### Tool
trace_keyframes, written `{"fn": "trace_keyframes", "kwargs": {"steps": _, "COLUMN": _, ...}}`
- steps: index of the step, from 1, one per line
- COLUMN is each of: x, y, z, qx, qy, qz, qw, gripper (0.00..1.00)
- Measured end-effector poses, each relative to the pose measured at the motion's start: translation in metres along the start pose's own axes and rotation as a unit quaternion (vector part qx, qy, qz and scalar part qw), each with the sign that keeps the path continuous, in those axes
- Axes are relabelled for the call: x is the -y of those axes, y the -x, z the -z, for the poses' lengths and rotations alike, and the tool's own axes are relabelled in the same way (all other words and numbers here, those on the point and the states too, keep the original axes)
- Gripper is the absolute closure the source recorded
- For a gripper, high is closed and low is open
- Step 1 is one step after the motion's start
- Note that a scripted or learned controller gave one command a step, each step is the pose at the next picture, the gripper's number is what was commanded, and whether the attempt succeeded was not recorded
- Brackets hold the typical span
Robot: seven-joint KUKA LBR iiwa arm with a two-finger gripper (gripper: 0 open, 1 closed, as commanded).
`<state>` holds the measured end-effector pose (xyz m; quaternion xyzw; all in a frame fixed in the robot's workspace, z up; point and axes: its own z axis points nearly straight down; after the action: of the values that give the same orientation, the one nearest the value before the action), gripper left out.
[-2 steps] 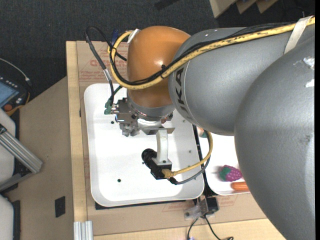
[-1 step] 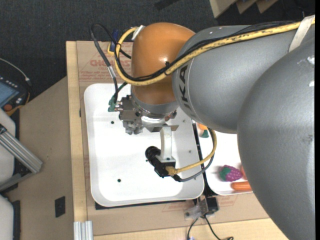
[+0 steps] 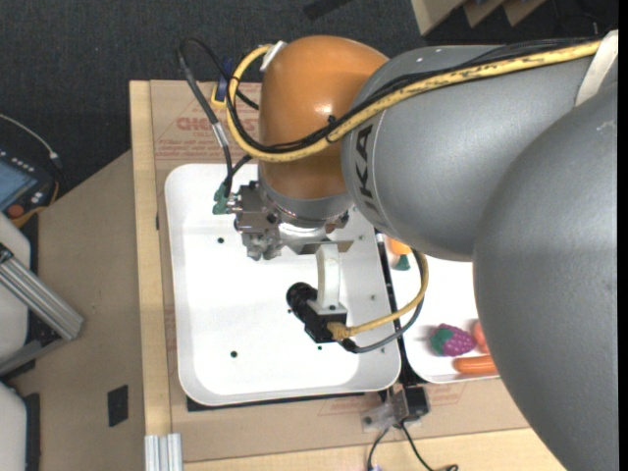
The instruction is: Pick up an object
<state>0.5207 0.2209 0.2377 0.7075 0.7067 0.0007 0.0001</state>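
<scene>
My gripper hangs low over the upper middle of the left bin, mostly hidden under the orange wrist band and the grey arm. In the right bin, a purple bunch of toy grapes with a green tip lies beside an orange carrot-like toy. A small orange piece peeks out from under the arm at that bin's left edge. I see nothing between the gripper and the bin floor below it.
The bulky grey arm covers most of the right bin and the right side of the view. The bins rest on a brown board, with dark floor beyond its left edge. A few tiny dark specks dot the left bin's floor.
</scene>
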Motion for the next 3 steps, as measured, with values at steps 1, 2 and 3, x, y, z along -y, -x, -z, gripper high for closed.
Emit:
{"fn": "trace_keyframes", "kwargs": {"steps": 1, "x": 0.0, "y": 0.0, "z": 0.0, "qx": 0.0, "qy": 0.0, "qz": 0.0, "qw": 1.0, "gripper": 0.0}}
{"fn": "trace_keyframes", "kwargs": {"steps": 2, "x": -0.093, "y": -0.004, "z": -0.131, "qx": -0.001, "qy": 0.005, "qz": 0.001, "qw": 1.0, "gripper": 0.0}}
{"fn": "trace_keyframes", "kwargs": {"steps": 3, "x": 0.024, "y": 0.032, "z": -0.153, "qx": 0.0, "qy": -0.002, "qz": -0.001, "qw": 1.0, "gripper": 0.0}}
